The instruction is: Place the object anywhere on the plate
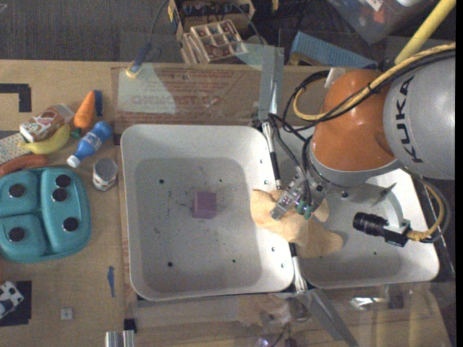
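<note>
A small purple block [205, 204] lies flat near the middle of the left white bin [145, 266], well apart from the tool [289, 206], which hangs over the divide between the two bins, above a tan, plate-like shape [300, 231] that straddles the left bin's right rim and the right bin [405, 266]. The block sits to the left of the tool, with bare bin floor between them. The arm [405, 114], grey with an orange band, covers much of the right bin, and the tan shape is partly hidden beneath the wrist. Whether the tool's tips stand apart or together cannot be told from this angle. On the bench [43, 78] left of the bins lie a teal tray [43, 212], a banana [47, 143], a carrot [86, 109] and a small bottle [90, 143].
</note>
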You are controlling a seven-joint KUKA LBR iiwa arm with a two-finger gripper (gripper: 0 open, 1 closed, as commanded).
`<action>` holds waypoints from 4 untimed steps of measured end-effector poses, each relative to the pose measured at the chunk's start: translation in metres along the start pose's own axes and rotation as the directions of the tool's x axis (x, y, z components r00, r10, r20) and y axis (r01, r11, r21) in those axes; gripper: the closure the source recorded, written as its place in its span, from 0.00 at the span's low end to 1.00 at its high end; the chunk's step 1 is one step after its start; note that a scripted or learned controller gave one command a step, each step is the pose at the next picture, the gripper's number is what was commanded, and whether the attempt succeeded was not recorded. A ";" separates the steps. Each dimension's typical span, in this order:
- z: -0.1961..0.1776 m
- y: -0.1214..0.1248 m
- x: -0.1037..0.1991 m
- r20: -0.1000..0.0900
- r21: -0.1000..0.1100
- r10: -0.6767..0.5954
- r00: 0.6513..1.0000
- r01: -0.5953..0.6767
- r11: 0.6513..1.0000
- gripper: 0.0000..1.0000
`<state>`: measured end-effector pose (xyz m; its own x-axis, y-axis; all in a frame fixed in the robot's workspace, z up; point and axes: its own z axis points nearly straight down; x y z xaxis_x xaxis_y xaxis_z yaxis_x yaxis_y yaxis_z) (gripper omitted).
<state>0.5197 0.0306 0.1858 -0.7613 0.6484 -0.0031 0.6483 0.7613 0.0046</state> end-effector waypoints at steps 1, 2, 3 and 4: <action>-0.076 -0.073 -0.087 0.002 0.002 0.142 0.990 -0.142 0.990 1.00; 0.001 -0.055 -0.014 -0.001 0.005 0.247 0.969 -0.247 0.969 1.00; 0.001 0.000 0.052 -0.002 0.005 0.292 0.956 -0.292 0.956 1.00; -0.191 0.030 0.009 0.001 0.002 0.278 0.960 -0.278 0.960 1.00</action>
<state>0.5318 0.0590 0.3765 -0.5507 0.8347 -0.0026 0.8347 0.5507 0.0028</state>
